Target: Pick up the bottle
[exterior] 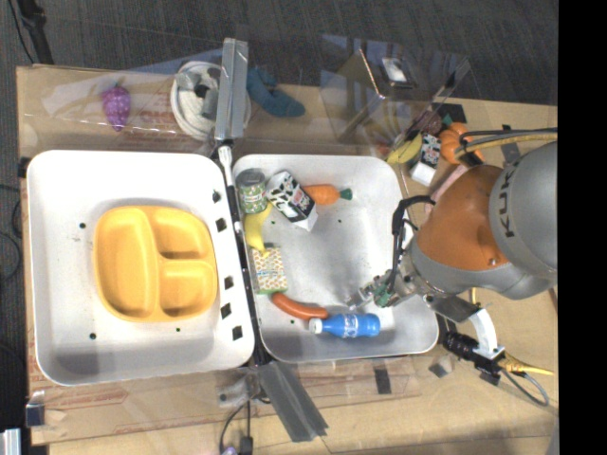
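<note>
The bottle (347, 325) lies lengthwise along the right bin's (365, 183) near edge, just beside the pincer (377, 293), whose spread I cannot tell.

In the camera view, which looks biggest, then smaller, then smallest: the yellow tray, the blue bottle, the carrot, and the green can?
1. Yellow tray, by far the biggest.
2. Blue bottle, long and thin.
3. Green can and carrot look about alike, so I won't rank them.

Arm (474, 230) in from right, hand (372, 297) low, angled left.
</note>
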Motion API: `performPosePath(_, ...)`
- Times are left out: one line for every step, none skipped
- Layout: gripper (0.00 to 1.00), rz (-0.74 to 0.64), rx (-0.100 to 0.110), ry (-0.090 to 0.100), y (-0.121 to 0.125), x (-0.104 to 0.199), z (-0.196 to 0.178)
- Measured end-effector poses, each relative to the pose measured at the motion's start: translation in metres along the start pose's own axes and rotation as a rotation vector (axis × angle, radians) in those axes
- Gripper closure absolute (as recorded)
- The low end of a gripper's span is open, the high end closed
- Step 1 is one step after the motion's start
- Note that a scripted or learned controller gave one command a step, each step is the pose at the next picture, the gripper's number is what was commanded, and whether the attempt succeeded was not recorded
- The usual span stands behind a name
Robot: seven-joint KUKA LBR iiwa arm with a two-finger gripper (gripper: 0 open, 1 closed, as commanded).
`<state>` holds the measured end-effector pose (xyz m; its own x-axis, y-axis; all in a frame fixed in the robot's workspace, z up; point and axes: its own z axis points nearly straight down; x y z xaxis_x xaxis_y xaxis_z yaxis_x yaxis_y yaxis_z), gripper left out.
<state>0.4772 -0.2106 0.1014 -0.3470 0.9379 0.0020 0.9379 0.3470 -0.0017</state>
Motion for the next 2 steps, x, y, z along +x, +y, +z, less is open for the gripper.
performPosePath(1.00,-0.387,0.001,0.002,0.029,0.080,0.011)
performPosePath(1.00,-0.421,-0.003,-0.005,0.022,0.060,-0.170)
